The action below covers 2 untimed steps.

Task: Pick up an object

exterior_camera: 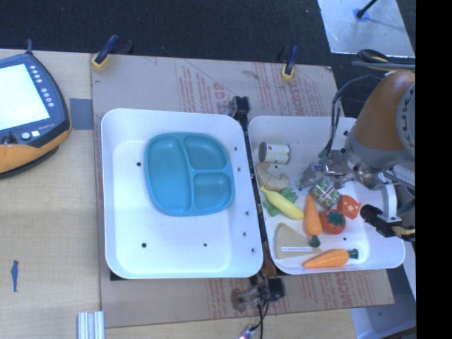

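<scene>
Because the gripper [326, 176], its grasp state indiscernible, hovers over crowded toy food, neighbouring upright orange plastic carrot [312, 216] may deflect it.

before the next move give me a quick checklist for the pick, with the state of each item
1. Gripper is over the right bin: ok, it sits above the toy pile.
2. Something is under it to pick: ok, a small checkered block lies just below, beside the upright carrot and the tomato.
3. Object held between the fingers: cannot tell, the wrist hides them.
4. Target stands apart from its neighbours: not ok, the block, carrot, tomato and strawberry crowd together.
5. Left bin stays out of the way: ok, it holds a blue divided plate, far from the arm.
</scene>
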{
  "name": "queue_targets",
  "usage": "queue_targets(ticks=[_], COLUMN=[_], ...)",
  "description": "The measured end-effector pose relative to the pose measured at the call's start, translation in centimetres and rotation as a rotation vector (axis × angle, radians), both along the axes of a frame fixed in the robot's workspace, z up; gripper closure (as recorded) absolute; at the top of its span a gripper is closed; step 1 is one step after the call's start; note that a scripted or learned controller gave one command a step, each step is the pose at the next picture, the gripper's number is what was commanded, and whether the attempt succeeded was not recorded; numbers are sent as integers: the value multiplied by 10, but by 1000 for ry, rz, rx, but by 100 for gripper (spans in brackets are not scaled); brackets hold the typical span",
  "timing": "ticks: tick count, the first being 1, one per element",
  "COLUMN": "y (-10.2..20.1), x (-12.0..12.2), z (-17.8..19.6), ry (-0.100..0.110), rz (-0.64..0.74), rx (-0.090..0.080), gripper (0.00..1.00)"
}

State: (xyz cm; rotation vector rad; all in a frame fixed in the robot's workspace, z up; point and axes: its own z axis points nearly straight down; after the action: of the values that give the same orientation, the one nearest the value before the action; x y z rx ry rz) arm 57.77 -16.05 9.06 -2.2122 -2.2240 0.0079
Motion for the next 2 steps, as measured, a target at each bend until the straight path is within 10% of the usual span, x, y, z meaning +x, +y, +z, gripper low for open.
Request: queue_targets(ticks=[1, 2], y=[-20, -10], x=[79, 4], z=[2, 1], ry=[-5, -2], rz=[-1, 0], rx=[1, 0], gripper=[0, 0])
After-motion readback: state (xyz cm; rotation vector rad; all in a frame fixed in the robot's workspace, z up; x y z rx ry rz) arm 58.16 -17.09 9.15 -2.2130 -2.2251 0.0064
